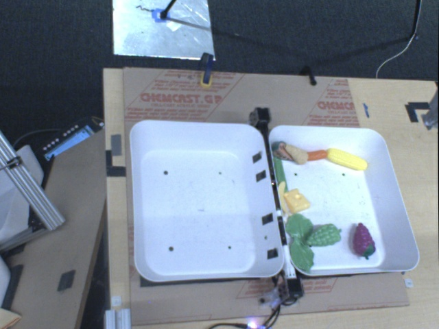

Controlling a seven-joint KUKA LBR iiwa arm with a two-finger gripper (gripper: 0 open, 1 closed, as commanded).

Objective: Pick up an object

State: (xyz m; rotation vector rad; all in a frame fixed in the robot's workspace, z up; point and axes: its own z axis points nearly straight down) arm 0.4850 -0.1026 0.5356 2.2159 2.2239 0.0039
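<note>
Start at your left: the left bin [199, 197] offers nothing to pick, so every candidate lies in the right bin [384, 184], the side the arm reaches in from. The tool cannot be made out, so you cannot tell how far it is open or whether it has hold of anything; judge the approach from the objects alone. Against that bin's left wall sit a tan piece [293, 153], a yellow cheese wedge [297, 201] and green leaves [300, 242], all crowded near the divider. Further right, the corn cob [346, 159] lies with its long axis running left to right, slightly tilted, an orange piece [317, 155] just beside its left end. The purple grape bunch [363, 240] stands apart near the front right corner, probably your cleanest target.
</note>
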